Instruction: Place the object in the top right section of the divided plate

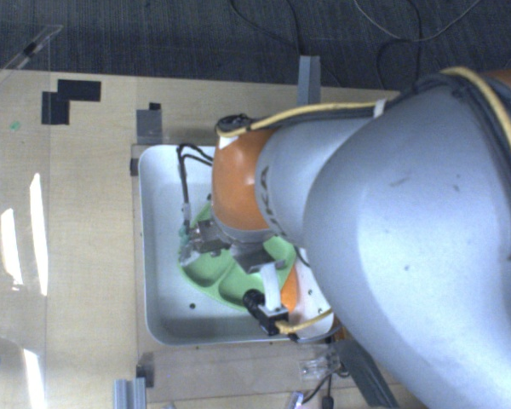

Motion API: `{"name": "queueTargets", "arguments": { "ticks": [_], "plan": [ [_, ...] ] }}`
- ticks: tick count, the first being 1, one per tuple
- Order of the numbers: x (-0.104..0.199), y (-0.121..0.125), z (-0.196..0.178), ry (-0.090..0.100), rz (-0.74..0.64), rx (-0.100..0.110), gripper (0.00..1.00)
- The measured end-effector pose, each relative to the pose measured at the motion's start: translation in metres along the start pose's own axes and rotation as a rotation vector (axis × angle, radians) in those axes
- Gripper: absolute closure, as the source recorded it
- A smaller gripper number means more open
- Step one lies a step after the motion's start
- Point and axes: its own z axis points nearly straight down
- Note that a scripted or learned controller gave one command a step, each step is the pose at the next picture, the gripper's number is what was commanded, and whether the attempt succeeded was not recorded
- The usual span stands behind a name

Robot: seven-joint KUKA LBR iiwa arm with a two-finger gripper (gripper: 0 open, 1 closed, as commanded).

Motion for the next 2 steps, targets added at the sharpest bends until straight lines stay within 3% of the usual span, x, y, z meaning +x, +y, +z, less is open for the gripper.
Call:
{"name": "queueTargets", "arguments": {
  "ticks": [1,2],
  "plan": [
    [0.002,-0.036,-0.075,-0.002,-0.212,0.018,0.0],
    [0.001,-0.034,-0.086,-0.001,-0.211,0.015,1.0]
  ]
}}
